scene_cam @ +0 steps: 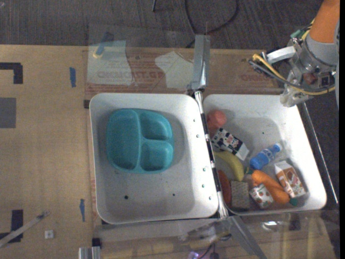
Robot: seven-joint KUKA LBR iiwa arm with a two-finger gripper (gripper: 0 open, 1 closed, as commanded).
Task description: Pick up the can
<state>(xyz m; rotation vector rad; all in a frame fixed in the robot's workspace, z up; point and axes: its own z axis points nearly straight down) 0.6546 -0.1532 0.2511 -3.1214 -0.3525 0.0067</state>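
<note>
A small can (262,196) with a red and white label lies on its side near the front of the right bin (269,117). It rests against a carrot (270,186) and a brown packet (240,194). My gripper (291,95) hangs over the bin's far right corner, well above and behind the can, with nothing seen in it. The grey arm with its orange band (326,20) comes in from the upper right.
The right bin also holds a red ball (216,118), a black-and-white carton (229,142), a banana (230,165), a blue bottle (266,156) and an orange juice carton (290,179). A teal divided plate (139,140) lies in the left bin (156,198).
</note>
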